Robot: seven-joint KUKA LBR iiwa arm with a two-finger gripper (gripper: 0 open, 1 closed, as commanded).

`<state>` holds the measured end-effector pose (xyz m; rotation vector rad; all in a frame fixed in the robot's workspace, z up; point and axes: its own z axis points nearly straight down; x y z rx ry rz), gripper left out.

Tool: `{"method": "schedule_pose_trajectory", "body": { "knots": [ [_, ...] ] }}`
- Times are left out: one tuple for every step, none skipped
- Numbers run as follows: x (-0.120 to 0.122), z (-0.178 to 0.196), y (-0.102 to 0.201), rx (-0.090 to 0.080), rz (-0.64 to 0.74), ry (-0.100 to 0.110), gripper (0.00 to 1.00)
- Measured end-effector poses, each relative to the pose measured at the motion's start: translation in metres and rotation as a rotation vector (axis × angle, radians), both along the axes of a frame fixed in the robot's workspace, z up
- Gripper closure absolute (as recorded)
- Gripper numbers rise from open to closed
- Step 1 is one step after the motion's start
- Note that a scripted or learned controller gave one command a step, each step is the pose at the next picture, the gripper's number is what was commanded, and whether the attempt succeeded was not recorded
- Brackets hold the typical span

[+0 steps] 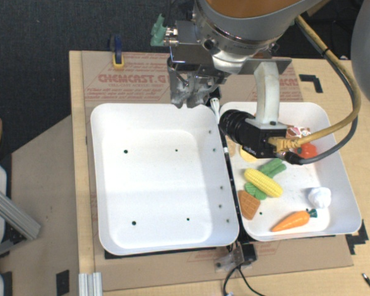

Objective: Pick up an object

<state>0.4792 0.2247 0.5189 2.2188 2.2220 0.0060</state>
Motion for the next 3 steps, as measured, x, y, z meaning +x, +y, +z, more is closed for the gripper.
{"method": "schedule_pose_trajectory", "body": {
  "knots": [
    [0.000,0.017,0.000,0.000,0.000,-0.001,1.00],
    [0.000,0.016,0.000,-0.001,-0.001,0.002,1.00],
    [-0.001,-0.080,-0.001,-0.007,-0.003,0.016,1.00]
  ]
}}
